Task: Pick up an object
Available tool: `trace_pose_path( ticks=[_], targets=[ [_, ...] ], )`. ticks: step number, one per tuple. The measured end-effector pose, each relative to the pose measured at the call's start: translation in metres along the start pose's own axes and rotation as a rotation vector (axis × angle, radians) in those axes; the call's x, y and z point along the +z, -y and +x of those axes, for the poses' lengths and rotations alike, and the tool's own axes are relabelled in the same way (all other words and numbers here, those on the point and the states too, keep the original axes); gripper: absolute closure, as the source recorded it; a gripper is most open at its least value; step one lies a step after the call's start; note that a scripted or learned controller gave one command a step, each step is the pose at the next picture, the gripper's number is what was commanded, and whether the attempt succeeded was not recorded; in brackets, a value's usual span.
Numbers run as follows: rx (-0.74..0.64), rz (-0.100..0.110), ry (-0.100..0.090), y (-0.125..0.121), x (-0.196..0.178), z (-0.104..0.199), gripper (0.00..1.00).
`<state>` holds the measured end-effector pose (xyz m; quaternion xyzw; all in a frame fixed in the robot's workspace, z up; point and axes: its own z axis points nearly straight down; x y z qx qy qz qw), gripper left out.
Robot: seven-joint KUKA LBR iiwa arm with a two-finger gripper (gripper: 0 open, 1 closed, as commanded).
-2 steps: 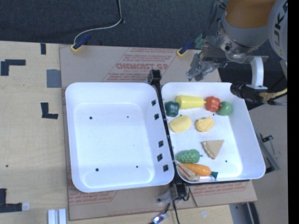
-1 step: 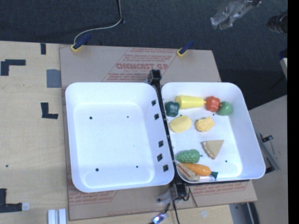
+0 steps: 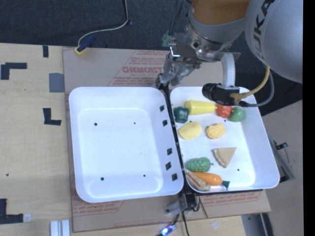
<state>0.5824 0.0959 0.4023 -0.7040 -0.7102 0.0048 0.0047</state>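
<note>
While the tool (image 3: 170, 75) hangs over the far end of the ridge where the two bins meet, I cannot tell its state. Just below and right of it in the right bin (image 3: 261, 146) lie a dark green piece (image 3: 181, 114) and a yellow cob (image 3: 200, 106).

Fixed above the flat tan wooden counter (image 3: 29, 132), looking down at a slant. Takes in both shallow white plastic bins (image 3: 118, 141) side by side at middling range, grey-and-orange arm (image 3: 221, 9) entering from right.
</note>
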Motion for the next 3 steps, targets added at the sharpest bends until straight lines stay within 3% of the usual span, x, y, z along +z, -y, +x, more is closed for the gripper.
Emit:
trace_pose_path(
  ticks=[1, 2, 3],
  targets=[
    [0.002, -0.028, -0.004, -0.004, -0.141, 0.031, 1.0],
    [0.009, -0.002, 0.003, 0.038, -0.043, 0.02, 1.0],
    [0.007, -0.022, -0.001, 0.031, -0.137, 0.007, 1.0]
  ],
)
